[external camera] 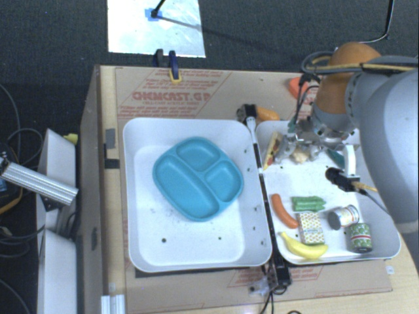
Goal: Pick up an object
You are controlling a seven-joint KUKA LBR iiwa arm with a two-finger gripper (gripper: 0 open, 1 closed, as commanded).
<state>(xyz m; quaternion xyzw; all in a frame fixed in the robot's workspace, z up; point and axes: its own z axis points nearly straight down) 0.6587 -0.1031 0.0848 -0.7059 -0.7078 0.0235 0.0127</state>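
Single overhead camera, slanted down, bins [196, 254]

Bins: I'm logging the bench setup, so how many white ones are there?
2, side by side: the left bin holds a blue plate; the right bin holds small items.

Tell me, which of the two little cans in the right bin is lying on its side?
The silver can is on its side, its round end facing the camera. The green can just below it stands upright, its top rim showing, near the bin's right edge.
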